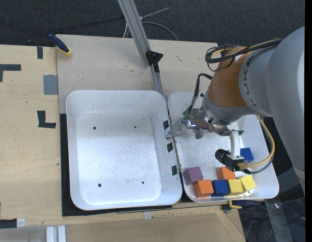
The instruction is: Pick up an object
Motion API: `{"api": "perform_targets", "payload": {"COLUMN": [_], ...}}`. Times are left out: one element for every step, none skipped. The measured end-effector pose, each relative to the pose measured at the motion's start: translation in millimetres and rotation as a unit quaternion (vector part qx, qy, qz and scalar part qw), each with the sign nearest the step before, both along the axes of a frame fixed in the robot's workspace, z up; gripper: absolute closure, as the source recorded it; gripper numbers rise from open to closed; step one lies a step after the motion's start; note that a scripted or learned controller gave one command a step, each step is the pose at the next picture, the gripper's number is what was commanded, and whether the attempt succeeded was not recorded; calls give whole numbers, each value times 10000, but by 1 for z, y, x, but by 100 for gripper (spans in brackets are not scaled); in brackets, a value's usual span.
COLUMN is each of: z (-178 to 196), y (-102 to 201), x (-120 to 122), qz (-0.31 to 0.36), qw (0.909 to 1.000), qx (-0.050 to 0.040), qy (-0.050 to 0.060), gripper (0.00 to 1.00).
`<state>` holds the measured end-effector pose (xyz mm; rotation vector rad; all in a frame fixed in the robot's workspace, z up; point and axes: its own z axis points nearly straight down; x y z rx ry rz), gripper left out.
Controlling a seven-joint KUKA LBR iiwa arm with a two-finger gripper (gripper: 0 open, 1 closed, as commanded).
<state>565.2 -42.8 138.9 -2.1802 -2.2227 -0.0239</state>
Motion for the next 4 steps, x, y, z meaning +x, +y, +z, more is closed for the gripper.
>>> {"api": "perform_targets", "payload": {"z": [1, 1, 1, 1], "y": [8, 8, 8, 8], "x": [1, 1, 1, 1], "qz": [53, 57, 57, 57], "qw": [9999, 9999, 9999, 9999], "qx": [108, 105, 105, 105], "qy": [25, 23, 23, 23], "gripper": [100, 100, 100, 100]}}
